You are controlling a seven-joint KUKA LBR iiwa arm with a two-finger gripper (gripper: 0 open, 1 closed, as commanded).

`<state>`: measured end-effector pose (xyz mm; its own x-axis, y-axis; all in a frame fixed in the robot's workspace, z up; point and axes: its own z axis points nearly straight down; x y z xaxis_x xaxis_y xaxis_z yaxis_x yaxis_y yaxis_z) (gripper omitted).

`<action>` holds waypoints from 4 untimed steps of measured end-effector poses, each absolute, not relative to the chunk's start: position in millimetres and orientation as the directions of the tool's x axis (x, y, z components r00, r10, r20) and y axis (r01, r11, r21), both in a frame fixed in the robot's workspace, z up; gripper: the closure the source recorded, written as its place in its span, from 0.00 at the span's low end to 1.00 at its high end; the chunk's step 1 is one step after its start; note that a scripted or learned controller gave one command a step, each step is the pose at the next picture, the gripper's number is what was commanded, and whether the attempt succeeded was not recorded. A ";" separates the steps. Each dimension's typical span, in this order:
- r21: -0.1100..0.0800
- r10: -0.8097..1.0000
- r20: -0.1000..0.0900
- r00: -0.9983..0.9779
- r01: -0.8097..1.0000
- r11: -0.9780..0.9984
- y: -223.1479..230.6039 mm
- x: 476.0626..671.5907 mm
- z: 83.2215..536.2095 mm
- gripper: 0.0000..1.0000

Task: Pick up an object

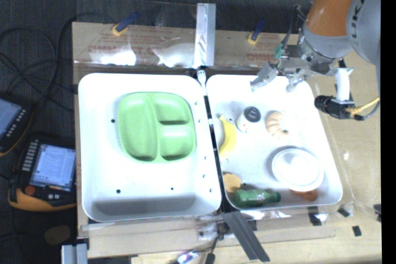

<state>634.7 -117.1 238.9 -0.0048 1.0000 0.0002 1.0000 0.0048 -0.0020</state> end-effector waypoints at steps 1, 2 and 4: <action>0.018 0.999 -0.002 -0.035 0.999 0.035 -146.4 632.1 141.9 0.00; 0.010 1.000 -0.002 -0.006 1.000 0.006 -98.2 626.2 89.3 0.00; 0.000 0.887 -0.003 -0.462 0.887 0.462 -18.8 668.8 315.0 0.00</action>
